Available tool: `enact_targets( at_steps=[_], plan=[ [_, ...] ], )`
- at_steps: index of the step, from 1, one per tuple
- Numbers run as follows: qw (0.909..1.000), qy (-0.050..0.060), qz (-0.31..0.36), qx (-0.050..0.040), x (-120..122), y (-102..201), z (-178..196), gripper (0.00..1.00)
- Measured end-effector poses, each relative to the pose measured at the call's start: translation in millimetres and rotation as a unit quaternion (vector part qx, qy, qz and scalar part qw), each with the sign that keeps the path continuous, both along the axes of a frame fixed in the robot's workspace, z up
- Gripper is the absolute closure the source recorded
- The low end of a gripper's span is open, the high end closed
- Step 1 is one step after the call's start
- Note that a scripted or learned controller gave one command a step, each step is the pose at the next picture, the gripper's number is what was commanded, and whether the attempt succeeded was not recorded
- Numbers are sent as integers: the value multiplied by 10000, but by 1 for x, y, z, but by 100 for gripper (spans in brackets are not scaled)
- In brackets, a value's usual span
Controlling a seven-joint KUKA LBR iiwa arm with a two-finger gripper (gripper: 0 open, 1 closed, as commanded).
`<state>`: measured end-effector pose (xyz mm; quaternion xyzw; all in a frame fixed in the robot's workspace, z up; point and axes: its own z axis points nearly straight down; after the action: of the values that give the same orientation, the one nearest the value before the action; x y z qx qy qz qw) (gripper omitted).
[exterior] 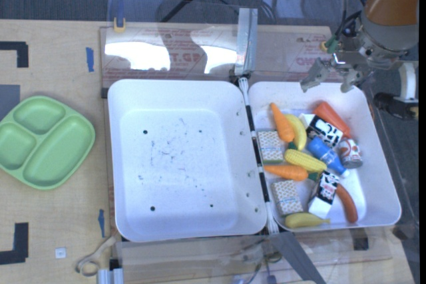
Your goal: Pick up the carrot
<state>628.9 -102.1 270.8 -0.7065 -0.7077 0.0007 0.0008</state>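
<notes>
Two orange carrots lie in the right bin (379, 199): one carrot (281, 122) near the bin's far left, pointing away from me, and a second carrot (286, 171) lying crosswise near the bin's middle left. My gripper (331, 82) hangs over the far rim of the right bin, up and to the right of both carrots. Its two grey fingers (313, 82) are spread apart and open, with nothing between them. A longer red-orange piece (331, 116) lies just below the gripper.
Packed around the carrots are a corn cob (305, 159), a blue bottle (326, 151), a can (351, 153), small boxes (271, 145), a sausage (347, 204) and a banana (303, 219). The left bin (180, 156) adjoins. A green divided plate (43, 141) sits far left.
</notes>
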Motion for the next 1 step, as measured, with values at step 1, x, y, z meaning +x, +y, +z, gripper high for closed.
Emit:
enact_targets(
  at_steps=[1],
  plan=[
    [9962, -4, 870, 4, 0, 20, -81, 0]
  ],
)
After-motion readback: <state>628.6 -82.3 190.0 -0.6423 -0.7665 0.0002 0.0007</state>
